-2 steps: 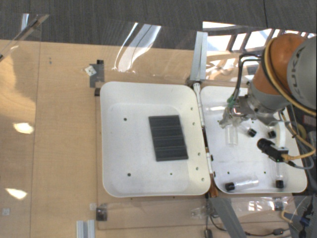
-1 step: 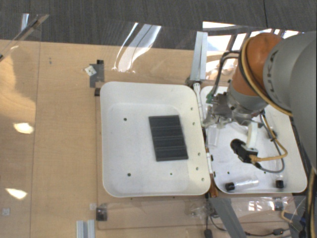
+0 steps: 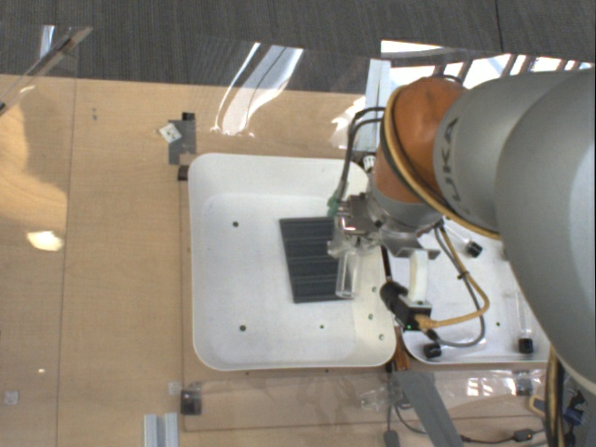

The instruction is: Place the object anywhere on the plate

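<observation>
**Gripper low over the dark plate in the left bin**

Pale wood covers the bench (image 3: 93, 277), and behind it runs a strip of dark grey carpet (image 3: 233, 7). Sheets of clear plastic at the back edge catch bright reflections. Two shallow white bins sit side by side; the left bin (image 3: 233, 333) is in plain view, while the right bin (image 3: 484, 347) is mostly hidden under the big grey arm (image 3: 521, 175) with its orange band (image 3: 419, 138).

On the floor of the left bin lies a dark, ribbed, rectangular plate (image 3: 307, 254), a little tilted against the bin's sides. The gripper (image 3: 345, 273) is at the right edge of this plate, its clear fingers (image 3: 346, 276) pointing down onto it. From this angle I cannot tell if they are apart or together, and I cannot make out the object between them or anywhere else in the bin; the wrist may be covering it.

I judge the step to be the placing itself. To do it well, the release should come over the ribbed surface, a bit more to the left, so the object does not land half on the white floor. Lifting straight up afterwards would avoid dragging the plate, which looks light and loose.
</observation>
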{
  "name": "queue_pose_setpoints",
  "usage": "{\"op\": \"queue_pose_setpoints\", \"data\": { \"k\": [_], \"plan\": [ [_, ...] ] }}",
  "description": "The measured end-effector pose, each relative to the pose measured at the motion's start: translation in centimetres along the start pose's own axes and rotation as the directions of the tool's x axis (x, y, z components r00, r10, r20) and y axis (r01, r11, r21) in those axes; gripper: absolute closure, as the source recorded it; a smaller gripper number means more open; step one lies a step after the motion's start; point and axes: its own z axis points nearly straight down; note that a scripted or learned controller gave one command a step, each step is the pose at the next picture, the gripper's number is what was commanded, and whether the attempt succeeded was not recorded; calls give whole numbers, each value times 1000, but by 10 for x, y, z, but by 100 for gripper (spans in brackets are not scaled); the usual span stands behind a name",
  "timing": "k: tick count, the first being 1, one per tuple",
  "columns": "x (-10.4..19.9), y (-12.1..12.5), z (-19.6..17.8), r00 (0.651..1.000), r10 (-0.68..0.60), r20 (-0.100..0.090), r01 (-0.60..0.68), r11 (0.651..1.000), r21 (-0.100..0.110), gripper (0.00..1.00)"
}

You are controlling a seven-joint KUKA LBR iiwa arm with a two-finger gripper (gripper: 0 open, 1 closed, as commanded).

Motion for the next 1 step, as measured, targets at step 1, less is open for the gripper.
{"op": "queue_pose_setpoints", "data": {
  "k": [1],
  "plan": [
    [46, -3, -8, 980, 197, 0, -197, 980, 1, 100]
  ]
}}
